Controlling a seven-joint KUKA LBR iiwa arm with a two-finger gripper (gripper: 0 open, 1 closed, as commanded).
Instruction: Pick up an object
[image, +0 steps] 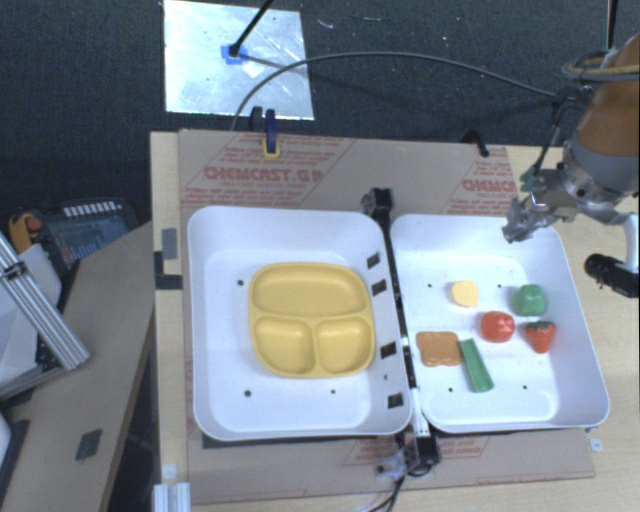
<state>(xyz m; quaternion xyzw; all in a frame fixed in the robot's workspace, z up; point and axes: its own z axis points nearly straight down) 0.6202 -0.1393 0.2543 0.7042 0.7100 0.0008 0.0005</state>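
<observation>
Near edge: two shallow white bins side by side on a tan tabletop (120, 330), joined along a black hinged seam. A cardboard sheet (300, 165) lies under them.

Right bin (560, 400): smooth moulded plastic, rounded corners, near strip and far half bare. Toy food clusters mid-bin. Nearest, a green stick-shaped piece (477, 366) lies slantwise, just beside a flat tan slice (438, 348). Behind them a round red tomato (497, 326), a red strawberry-like piece (540, 335) near the right wall, a green round piece (529, 299) and a pale yellow chunk (464, 293). Items sit near one another, mostly apart.

Left bin (215, 380): a yellow three-compartment tray (308, 318), glossy, rounded, centred, with bare floor all around.

Far: the end effector (524, 221) hangs over the right bin's far right corner, well apart from the food; whether the tips are spread or pressed together I cannot tell. Grey arm, orange band above.

Cardboard printed in red, "CHEMCAST GP" readable. Beyond it, dark carpet (80, 100) and a shiny metal plate (238, 58).
</observation>
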